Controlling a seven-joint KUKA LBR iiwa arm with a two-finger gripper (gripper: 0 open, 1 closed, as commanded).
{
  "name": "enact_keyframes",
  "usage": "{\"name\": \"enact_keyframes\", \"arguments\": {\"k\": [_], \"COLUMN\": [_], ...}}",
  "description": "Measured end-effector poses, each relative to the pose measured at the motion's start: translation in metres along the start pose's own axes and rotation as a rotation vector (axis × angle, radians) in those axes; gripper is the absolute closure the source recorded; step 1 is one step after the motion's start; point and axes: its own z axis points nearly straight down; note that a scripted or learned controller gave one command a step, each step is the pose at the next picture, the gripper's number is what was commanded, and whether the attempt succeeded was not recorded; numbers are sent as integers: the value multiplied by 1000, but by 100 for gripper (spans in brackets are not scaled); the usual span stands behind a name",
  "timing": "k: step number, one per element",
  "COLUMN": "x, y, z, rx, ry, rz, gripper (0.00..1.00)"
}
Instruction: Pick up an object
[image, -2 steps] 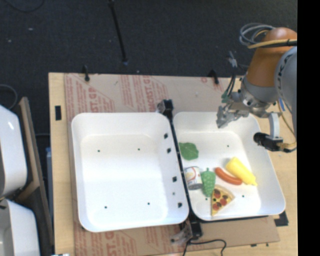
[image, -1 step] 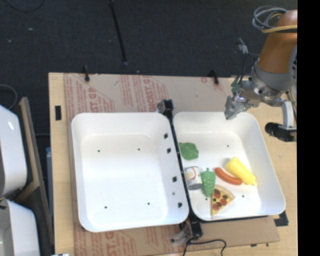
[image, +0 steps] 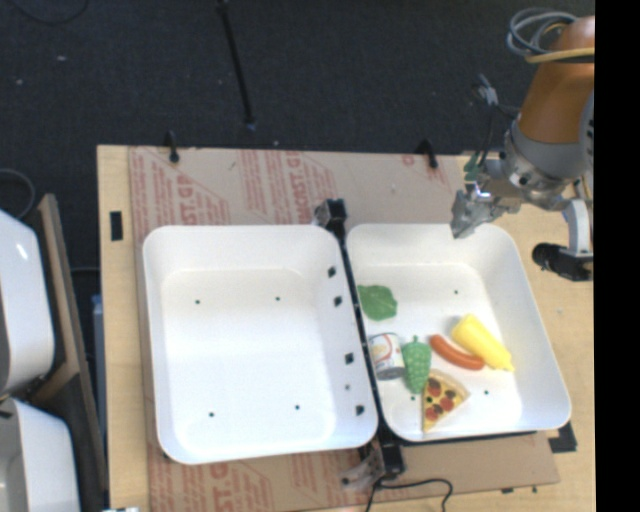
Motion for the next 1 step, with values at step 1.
{"name": "enact_keyframes", "arguments": {"k": [1], "x": [49], "y": [-32], "z": [8], "rx": [1], "ry": [0], "rz": [-2], "gripper": [100]}}
